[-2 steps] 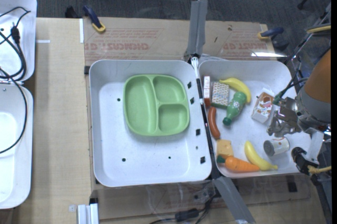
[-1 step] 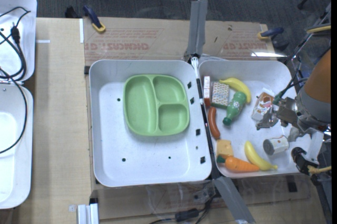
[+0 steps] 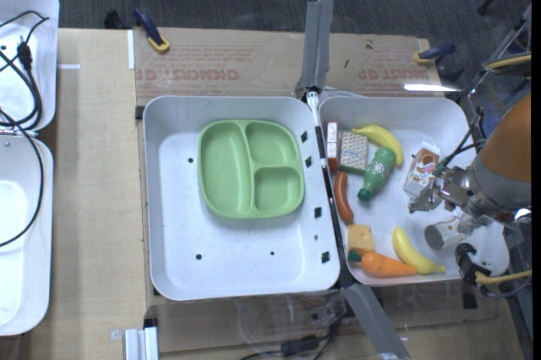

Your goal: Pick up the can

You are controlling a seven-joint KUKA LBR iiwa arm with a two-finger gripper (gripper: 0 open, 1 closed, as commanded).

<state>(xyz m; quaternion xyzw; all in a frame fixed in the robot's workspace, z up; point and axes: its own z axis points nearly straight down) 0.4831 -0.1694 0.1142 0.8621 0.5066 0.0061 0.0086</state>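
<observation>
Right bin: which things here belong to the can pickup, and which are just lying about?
Job:
can, on its side
gripper, just above it

Lying about:
two bananas
green bottle
carrot
sausage
green plate, left bin

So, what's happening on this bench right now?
A grey robot arm with an orange band reaches in from the right, its gripper low over the right white bin. A small grey metal can lies on its side just beside it, among toy foods: two yellow bananas, an orange carrot, a green bottle. The left white bin holds a green divided plate.
</observation>
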